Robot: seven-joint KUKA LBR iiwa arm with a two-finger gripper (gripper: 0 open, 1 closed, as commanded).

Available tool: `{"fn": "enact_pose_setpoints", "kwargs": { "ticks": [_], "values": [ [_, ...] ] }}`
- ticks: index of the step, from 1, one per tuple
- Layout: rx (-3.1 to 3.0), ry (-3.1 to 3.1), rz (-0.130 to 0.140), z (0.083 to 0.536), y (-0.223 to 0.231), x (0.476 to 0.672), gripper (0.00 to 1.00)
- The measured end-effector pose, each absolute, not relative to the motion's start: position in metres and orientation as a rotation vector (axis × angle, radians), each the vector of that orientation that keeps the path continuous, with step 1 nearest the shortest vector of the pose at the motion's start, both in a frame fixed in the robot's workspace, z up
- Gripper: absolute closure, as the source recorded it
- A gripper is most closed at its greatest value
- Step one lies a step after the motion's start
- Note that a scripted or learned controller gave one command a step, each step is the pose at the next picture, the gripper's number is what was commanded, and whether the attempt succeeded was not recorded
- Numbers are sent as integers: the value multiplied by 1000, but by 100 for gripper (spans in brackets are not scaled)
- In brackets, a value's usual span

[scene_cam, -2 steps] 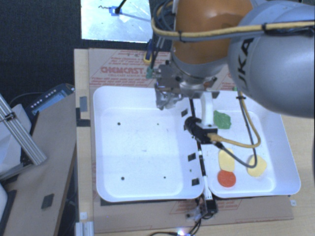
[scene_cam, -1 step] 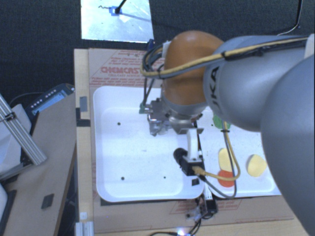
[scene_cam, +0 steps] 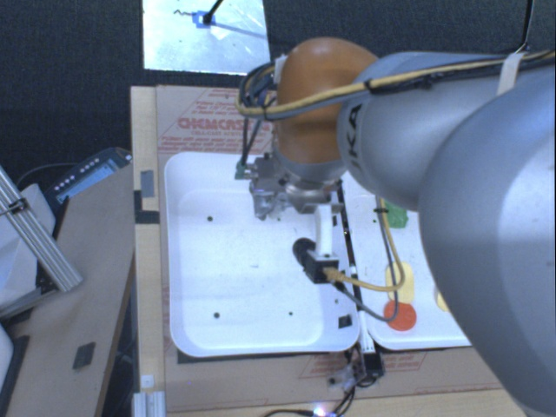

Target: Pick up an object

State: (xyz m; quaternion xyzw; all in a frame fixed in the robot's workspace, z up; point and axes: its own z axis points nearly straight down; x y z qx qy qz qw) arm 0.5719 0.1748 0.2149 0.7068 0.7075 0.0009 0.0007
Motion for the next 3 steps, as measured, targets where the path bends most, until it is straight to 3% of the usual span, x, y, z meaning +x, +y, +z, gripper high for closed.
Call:
{"fn": "enact_pose_setpoints", "kwargs": {
  "ticks": [1, 2, 3],
  "values": [
    [2212, 2229, 9, 225, 237, 601, 100],
    [2210, 2219, 30, 496, 205, 610, 100],
    [2217, 2235, -15, 376, 236, 566, 100]
  ]
}}
